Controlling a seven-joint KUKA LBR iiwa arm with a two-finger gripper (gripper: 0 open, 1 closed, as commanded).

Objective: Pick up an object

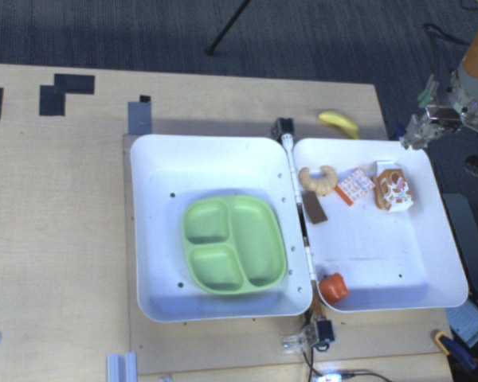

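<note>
Find the gripper [418, 134] at 2 o'clock, outside the right bin's [430, 289] far corner; you cannot tell how it is set. That bin holds a croissant [319, 179], a brown bar [312, 208], a checked packet [354, 186], a pastry box [393, 188] and, at 6 o'clock, an orange ball [333, 288]. The left bin [155, 181] holds a green tray [234, 243].

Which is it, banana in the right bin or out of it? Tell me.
Out. The banana lies on the bench just beyond the far rim of the right bin, touching none of the things inside it.
</note>
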